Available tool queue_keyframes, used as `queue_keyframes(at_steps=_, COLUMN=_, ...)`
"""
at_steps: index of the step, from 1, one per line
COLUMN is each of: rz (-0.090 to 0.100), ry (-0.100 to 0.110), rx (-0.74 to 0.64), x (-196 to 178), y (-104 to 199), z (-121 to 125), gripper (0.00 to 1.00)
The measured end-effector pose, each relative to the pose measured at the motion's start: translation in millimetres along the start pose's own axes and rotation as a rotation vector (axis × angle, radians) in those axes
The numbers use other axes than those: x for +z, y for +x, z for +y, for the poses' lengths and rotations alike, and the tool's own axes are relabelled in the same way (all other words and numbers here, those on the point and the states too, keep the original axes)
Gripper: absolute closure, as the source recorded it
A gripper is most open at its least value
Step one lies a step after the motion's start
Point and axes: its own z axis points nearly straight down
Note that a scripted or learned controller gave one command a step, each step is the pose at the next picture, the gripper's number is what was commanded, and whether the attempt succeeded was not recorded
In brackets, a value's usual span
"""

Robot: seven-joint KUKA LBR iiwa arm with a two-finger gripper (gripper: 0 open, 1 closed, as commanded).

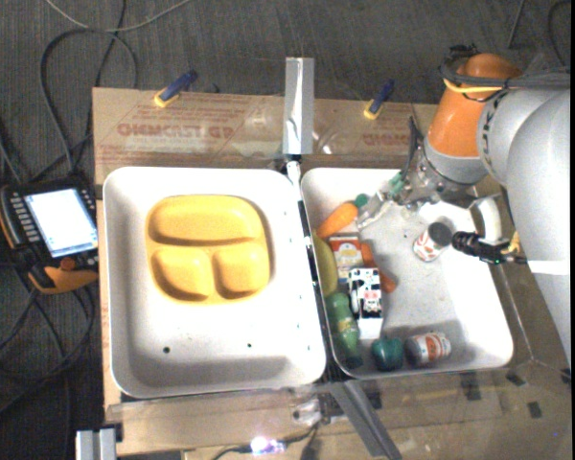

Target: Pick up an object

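Two white bins (134, 372) on cardboard (211, 132)

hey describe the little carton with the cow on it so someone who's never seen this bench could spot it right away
Look in the right-hand white bin, on its left half beside the wall shared with the other bin. A cluster of toy groceries lies there; the cow carton sits just below the orange carton. It alone is white with black patches.

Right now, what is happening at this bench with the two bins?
A grey KUKA arm reaches into the right bin, its tool low beside an orange carrot. Small cartons, a can and other toy food lie there. The left bin holds a yellow divided tray. Nothing looks lifted yet.
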Motion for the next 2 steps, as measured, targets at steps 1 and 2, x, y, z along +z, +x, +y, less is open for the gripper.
queue_keyframes(at_steps=1, rz=-0.022, ry=0.009, rx=-0.055, x=4.3, y=11.7, z=5.8, gripper=0.00)
queue_keyframes(at_steps=2, rz=0.008, ry=-0.006, rx=-0.188, x=6.6, y=-4.6, z=9.1, gripper=0.00)
